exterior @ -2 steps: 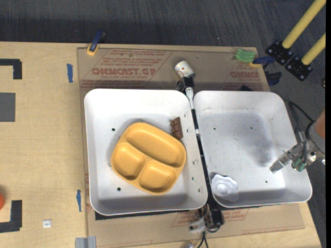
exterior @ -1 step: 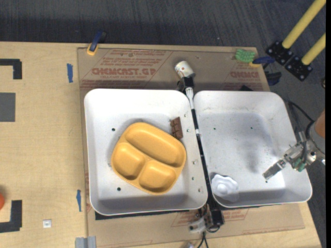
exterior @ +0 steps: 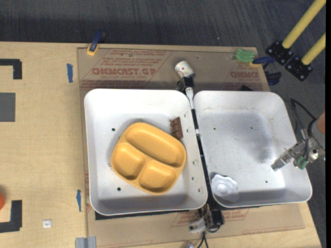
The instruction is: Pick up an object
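Pale wooden worktop [exterior: 41, 138], two white bins. Claw [exterior: 289, 159] at right bin's [exterior: 243, 107] right edge, grip state unreadable. Nearest: clear cup [exterior: 225, 186], down-left of claw; yellow tray [exterior: 149, 156] farther left.

Small metallic grey gripper [exterior: 290, 158], green fitting, thin dark cables trailing behind

white bins: 2 – left bin [exterior: 98, 138], right bin [exterior: 269, 107] | yellow three-compartment tray [exterior: 149, 156]: 1, in left bin | small brown block [exterior: 176, 127]: 1, in left bin | crumpled clear plastic piece [exterior: 224, 185]: 1, in right bin | yellow poles [exterior: 310, 19]: 2 | blue tape marks [exterior: 70, 72]: 2
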